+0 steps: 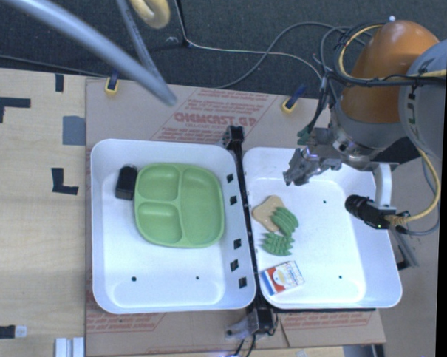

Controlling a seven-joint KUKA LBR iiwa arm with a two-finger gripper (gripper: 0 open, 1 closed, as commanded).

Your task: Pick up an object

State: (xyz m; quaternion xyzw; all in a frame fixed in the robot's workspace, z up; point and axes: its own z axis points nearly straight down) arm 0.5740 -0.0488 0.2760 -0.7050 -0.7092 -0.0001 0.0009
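Observation:
My gripper hangs over the back left part of the right bin, pointing down and to the left, with nothing seen between its fingers. Below it, near the bin's left wall, lie a tan cookie-shaped piece and two green leafy toy pieces. A small white, red and blue packet rests near the bin's front left corner. In the left bin sits a green divided plate with a small black block at its left side.
A black divider runs between the two bins. A black cylindrical part of the arm hangs over the right bin's right side. Cables trail behind the bins. A grey bar crosses the top left.

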